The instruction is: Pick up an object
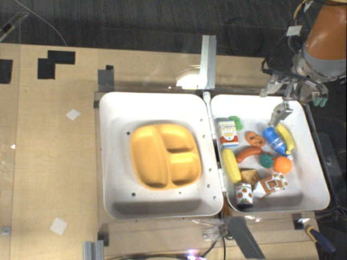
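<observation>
My gripper (282, 111) hangs over the far right part of the right bin (320, 194), just above a blue bottle (275, 140) and a yellow banana (286, 137). Nothing is visibly held in it. Other toys lie in this bin: a small carton (227, 133), a green piece (234, 121), a red-orange disc (255, 138), a sausage (248, 154), a corn cob (231, 166), a teal piece (266, 159), an orange ball (282, 164), a brown chunk (249, 176), a patterned box (274, 183) and a small can (244, 195).
The left bin (111, 199) holds a yellow divided tray (165, 156). A metal post (208, 64) stands behind the wall where the two bins meet. The arm's orange band (328, 26) is above the right bin's far corner.
</observation>
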Controlling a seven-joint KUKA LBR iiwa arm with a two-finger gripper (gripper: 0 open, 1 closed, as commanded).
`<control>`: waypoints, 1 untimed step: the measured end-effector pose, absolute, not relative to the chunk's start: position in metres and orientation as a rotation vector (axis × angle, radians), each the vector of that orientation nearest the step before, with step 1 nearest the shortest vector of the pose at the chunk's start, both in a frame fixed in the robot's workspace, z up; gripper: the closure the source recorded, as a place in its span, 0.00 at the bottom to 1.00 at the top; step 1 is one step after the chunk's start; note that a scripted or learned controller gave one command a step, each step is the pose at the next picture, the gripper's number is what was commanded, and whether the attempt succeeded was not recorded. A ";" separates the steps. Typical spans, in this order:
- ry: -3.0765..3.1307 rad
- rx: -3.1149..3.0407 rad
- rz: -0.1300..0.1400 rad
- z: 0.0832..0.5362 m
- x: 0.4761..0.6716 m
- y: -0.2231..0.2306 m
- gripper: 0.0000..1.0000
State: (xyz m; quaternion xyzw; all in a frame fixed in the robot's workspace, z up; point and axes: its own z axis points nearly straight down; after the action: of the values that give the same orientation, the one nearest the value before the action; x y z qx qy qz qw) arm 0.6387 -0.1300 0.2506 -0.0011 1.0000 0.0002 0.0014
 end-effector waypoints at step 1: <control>3.085 -0.580 0.002 0.209 0.652 -0.146 0.00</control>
State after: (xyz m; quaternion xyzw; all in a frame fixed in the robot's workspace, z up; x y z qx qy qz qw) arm 0.6520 -0.1464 0.2089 -0.1848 0.9828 0.0007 0.0013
